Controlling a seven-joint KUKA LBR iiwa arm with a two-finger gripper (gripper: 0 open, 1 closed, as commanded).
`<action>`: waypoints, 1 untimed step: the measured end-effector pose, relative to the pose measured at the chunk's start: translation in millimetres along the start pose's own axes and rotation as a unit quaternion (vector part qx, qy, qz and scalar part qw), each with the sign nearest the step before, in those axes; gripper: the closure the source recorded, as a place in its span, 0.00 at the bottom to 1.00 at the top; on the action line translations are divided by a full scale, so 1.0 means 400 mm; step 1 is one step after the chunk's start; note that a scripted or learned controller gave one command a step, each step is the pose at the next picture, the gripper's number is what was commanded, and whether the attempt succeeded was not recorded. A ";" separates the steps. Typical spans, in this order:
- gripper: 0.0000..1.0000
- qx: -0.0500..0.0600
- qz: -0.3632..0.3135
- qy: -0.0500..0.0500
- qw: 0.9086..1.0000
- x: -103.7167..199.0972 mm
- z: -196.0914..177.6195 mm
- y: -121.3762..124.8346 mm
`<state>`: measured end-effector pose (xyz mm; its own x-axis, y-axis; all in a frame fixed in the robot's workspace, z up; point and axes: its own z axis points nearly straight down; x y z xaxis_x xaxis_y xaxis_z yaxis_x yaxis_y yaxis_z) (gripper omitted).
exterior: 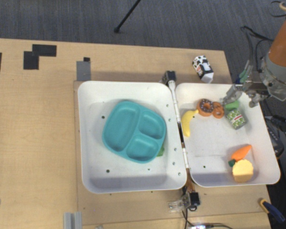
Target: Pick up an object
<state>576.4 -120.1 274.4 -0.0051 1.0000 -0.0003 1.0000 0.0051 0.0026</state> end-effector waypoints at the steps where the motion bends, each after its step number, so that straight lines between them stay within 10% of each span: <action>1: 0.00 0.002 -0.017 -0.001 1.000 -0.163 0.181 0.024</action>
<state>586.4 -185.2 202.0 -0.0391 0.9992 -0.0014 0.9992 0.0391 -0.0005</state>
